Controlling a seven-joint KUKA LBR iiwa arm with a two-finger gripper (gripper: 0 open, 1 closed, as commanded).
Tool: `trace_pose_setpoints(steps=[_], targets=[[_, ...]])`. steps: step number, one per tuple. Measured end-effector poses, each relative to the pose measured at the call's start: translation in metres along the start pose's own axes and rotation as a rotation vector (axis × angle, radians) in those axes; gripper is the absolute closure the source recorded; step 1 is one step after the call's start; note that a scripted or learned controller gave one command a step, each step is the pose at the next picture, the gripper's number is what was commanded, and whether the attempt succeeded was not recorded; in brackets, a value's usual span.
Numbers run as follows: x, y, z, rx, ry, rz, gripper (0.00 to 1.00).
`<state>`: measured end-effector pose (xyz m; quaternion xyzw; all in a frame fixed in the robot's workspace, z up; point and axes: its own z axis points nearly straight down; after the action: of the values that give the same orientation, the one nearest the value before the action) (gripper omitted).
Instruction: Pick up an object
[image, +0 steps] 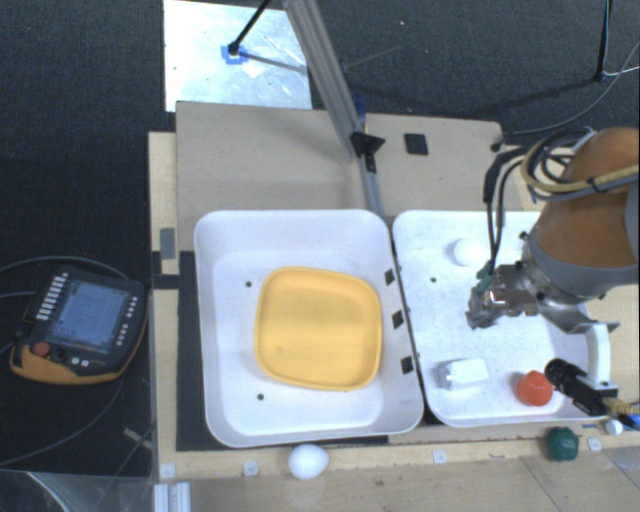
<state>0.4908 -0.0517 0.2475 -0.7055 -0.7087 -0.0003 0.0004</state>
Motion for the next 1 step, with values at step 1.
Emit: trace_pose_setpoints(steps=[1], targets=[[0.0483, 0.0066, -0.0022, -0.001, 0.0, 0.0, 1.0]])
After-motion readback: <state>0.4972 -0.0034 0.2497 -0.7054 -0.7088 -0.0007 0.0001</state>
